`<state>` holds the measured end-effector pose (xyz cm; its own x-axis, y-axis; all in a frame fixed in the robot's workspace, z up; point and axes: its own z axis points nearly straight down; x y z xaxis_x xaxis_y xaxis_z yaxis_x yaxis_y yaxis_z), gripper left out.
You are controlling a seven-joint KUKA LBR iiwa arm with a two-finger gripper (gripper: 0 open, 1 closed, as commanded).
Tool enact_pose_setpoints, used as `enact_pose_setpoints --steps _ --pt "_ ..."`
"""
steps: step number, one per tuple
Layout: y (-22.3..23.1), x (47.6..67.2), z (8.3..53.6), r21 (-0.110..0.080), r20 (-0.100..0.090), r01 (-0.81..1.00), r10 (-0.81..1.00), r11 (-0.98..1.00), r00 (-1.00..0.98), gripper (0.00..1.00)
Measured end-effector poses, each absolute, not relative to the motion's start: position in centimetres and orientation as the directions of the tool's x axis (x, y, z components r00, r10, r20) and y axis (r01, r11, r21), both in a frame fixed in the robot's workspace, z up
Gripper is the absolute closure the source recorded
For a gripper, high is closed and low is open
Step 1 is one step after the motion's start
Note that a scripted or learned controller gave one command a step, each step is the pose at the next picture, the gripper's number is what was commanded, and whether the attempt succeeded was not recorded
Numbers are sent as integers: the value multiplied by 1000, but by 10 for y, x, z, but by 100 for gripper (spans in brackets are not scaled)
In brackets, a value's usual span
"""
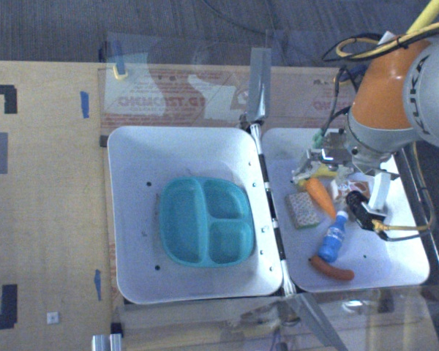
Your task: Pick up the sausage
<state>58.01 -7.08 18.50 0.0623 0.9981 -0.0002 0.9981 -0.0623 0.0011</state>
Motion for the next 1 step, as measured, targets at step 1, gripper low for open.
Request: enact_pose_setpoints --steps 1 --pt "-91 564 91 13 2 965 965 261 -261 0"
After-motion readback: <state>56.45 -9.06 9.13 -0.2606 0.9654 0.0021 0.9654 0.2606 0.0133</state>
